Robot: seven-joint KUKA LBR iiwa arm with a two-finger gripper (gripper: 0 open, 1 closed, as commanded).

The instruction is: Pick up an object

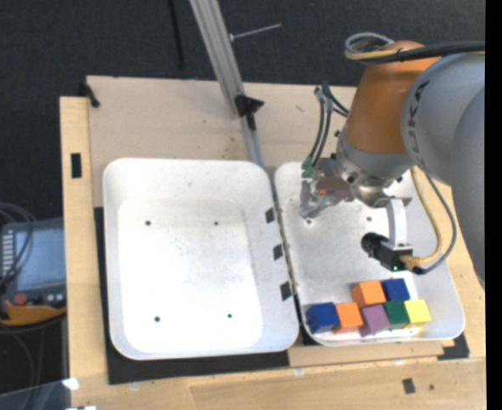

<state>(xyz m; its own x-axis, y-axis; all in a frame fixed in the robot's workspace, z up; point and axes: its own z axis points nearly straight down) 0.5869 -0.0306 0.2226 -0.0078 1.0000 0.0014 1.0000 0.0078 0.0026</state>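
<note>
A grey KUKA arm with an orange band above its wrist [388,109] reaches in from the right over a pale wooden bench [148,109] that carries two shallow white plastic bins, a left bin [119,229] and a right bin [336,246]. Its two-finger gripper [312,205] hangs above the far left part of the right bin, over bare floor; whether the claw is spread or closed cannot be told from this angle, and nothing is seen held in it.

The things to be picked lie well apart from the gripper, bunched in the right bin's near corner: seven small cubes, touching or nearly so. Two are blue cubes [322,316], two are orange cubes [370,292], and there is one purple cube [375,319], one green cube [397,313] and one yellow cube [417,312].

A clean pick likely means travelling toward that corner and choosing an outer cube, such as the blue one at the left end, where the fingers have room to straddle it without nudging its neighbours or the bin wall.
</note>
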